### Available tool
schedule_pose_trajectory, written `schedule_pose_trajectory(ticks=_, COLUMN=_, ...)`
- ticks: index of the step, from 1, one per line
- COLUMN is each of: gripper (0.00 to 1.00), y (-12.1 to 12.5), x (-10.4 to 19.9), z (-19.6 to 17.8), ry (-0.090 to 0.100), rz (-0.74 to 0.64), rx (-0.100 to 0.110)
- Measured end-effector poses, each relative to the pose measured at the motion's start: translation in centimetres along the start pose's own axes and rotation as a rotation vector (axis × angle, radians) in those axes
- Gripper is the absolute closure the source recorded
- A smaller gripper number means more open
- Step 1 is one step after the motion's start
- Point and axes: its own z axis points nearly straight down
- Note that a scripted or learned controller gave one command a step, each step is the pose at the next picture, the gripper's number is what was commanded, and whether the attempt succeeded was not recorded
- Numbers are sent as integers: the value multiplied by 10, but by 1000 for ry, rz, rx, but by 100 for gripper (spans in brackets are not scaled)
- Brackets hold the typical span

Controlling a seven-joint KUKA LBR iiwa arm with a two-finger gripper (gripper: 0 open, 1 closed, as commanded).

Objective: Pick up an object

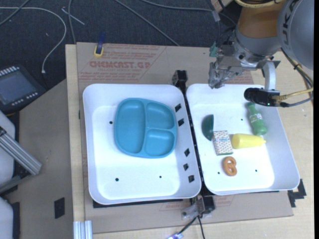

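Here, the gripper (217, 82) hangs over the right bin's (284, 156) far rim, holding nothing; its finger spread is unclear. Below lie 5 small items, including a green bottle (257, 121).

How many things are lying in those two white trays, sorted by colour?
Blue: 1, the divided plate in the left bin
Green: 2, the bottle and the dark green piece
Yellow: 1, the yellow block
Orange-brown: 1, the pretzel
White patterned: 1, the small box
Total: 6
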Motion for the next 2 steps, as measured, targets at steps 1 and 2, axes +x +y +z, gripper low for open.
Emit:
schedule_pose_trajectory(ticks=1, gripper=100, y=4, x=52, z=5, ry=0, rz=0, rx=0)
schedule_pose_trajectory(ticks=2, gripper=100, y=12, x=98, z=16, ry=1, rz=0, rx=1)
